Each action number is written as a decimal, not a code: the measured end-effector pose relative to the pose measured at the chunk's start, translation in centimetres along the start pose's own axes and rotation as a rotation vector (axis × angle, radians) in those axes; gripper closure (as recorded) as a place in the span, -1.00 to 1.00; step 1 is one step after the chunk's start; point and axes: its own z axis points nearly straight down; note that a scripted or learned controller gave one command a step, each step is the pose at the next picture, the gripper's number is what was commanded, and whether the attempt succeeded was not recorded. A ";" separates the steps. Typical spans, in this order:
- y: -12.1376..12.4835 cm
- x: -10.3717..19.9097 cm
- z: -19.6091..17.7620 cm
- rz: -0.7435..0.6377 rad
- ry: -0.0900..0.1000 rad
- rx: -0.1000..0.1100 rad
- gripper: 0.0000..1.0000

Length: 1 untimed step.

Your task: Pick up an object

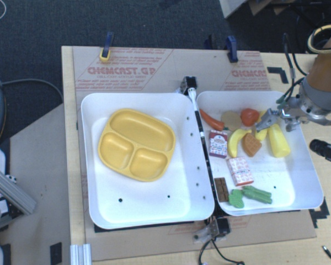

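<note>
Just below your tool [271, 120]: yellow toy [278, 141] and brown toy [251, 144] lie in the right bin [306, 175] | finger state: you cannot tell | nothing lifted; grasp remains.

The bench [154, 65] is seen from one fixed camera set above it, tilted down at a slant toward its far edge. Both white bins are taken in whole, the left bin [99, 203] and the right bin [303, 186] side by side. The arm [323, 87] is cut by the right border.
</note>
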 end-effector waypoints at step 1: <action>0.1 0.0 5.1 0.002 -0.001 -0.006 -1.00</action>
